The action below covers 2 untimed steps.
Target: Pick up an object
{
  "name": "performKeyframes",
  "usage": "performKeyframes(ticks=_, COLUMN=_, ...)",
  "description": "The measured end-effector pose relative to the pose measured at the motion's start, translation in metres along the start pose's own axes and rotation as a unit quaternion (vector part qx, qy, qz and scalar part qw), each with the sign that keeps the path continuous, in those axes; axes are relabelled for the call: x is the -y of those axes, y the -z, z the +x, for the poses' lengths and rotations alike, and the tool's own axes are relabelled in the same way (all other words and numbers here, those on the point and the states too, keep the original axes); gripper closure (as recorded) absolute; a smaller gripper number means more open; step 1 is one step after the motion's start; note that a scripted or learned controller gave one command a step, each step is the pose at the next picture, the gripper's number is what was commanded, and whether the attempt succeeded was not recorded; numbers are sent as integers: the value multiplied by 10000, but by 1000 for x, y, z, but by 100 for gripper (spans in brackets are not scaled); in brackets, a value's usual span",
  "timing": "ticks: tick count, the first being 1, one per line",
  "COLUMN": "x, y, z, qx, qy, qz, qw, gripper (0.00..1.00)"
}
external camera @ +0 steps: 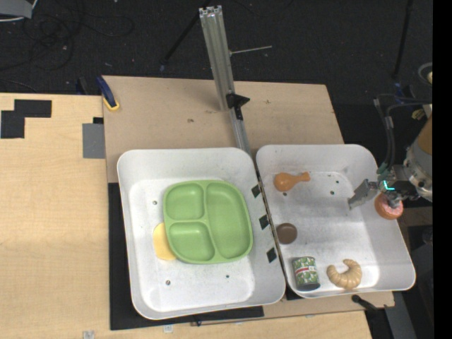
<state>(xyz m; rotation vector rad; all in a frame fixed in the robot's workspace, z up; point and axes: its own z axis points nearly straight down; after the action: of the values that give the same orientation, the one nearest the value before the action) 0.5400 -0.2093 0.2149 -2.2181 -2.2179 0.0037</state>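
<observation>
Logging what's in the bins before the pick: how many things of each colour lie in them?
Green: 2, divided plate and can
Yellow: 1, piece under plate
Orange: 1, drumstick-shaped toy
Brown: 1, disc
Tan: 1, croissant
Total: 6

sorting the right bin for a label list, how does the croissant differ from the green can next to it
The croissant is tan, curved and lies flat; the green can is green with a pale label, cylindrical, apparently upright. The croissant sits nearer the bin's right wall, the can nearer the divider side. Both rest in the right bin along its near edge.
</observation>
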Motion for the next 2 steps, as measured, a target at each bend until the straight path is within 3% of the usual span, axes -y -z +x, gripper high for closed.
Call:
performKeyframes(ticks=1, x=-1, y=1, z=0, qx=3, qy=1, qz=-12, qw=10000, gripper=0)
performKeyframes(ticks=2, x=-2, y=-43, z=1, qx=-2, qy=2, qz=9, qw=10000, gripper=0)
